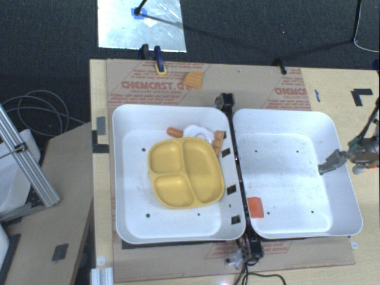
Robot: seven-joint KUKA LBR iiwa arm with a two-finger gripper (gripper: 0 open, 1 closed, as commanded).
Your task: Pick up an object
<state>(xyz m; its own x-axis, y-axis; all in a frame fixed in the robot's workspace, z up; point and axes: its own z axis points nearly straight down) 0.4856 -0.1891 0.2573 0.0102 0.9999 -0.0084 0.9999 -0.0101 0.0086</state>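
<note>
Nothing picked yet. Gripper (323, 168) hangs over right bin's (341, 153) right edge, grip state can't tell. Yellow tray (185, 173) untouched in left bin (127, 177).

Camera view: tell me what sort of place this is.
Probably a robot test bench in a lab: two white bins on a taped board, a yellow divided plate as a test object, and loose cables on dark carpet.

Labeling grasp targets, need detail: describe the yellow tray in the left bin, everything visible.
The yellow tray is a rounded, glossy, plastic-looking divided plate with three compartments: one long one on the right, two smaller on the left. It lies flat, open side up, rotated slightly, near the middle of the left bin. Its upper edge overlaps a white object; a small orange piece and a tan block sit close by.
</note>
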